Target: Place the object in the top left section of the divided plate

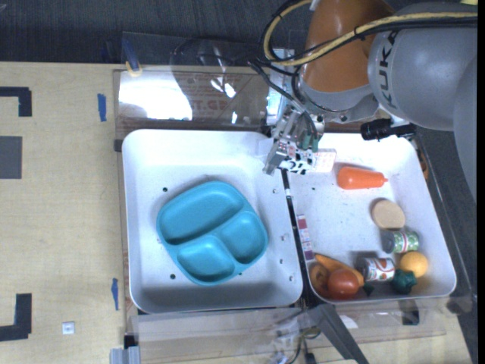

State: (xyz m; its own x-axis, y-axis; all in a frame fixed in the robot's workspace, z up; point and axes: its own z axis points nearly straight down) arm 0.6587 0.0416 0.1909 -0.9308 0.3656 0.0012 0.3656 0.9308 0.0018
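A grey KUKA arm point(424, 59), with its orange band point(341, 29) showing above the wrist, is reaching in from the right over a desk point(61, 226) carrying two shallow white bins side by side. Its tool point(290, 149) is hanging at the far end of the divider between the bins, over a small black-and-white spotted item point(301, 162) whose nature is hard to make out; whether the tool is gripping it, and how far the tool is parted, cannot be told from this angle.

In the left bin point(144, 264), a blue divided plate point(212, 231) is lying tilted. In the right bin point(432, 196), an orange carrot point(361, 178) is lying near the tool, apart from it. A tan round piece point(389, 214) is sitting further down, with a small can point(401, 242) just beside it. Along the near wall, a red tomato point(344, 282), another can point(377, 268), a yellow fruit point(413, 264) and a dark green item point(404, 281) are crowding together.
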